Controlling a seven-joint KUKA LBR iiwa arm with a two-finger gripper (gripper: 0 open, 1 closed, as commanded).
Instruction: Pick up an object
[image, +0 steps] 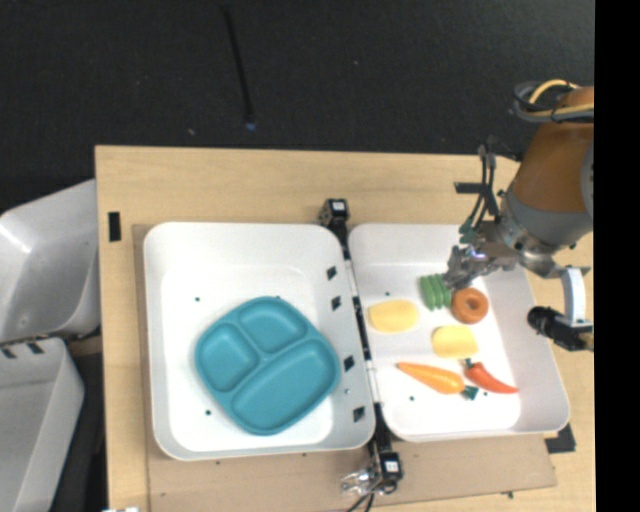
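Note:
The right bin (400, 250) holds several toy foods: a green piece (434, 291), an orange round piece (469, 305), two yellow pieces (392, 316) (454, 342), a carrot (432, 377) and a red pepper (490, 377). My gripper (466, 262) hangs low over the bin's upper right, just above the green piece and the orange round piece. Nothing shows between its fingers.
The left bin (170, 260) holds a blue divided plate (265, 364). A black clip (333, 211) sits at the far end of the seam between the bins. The arm's orange band (552, 170) comes in from the right.

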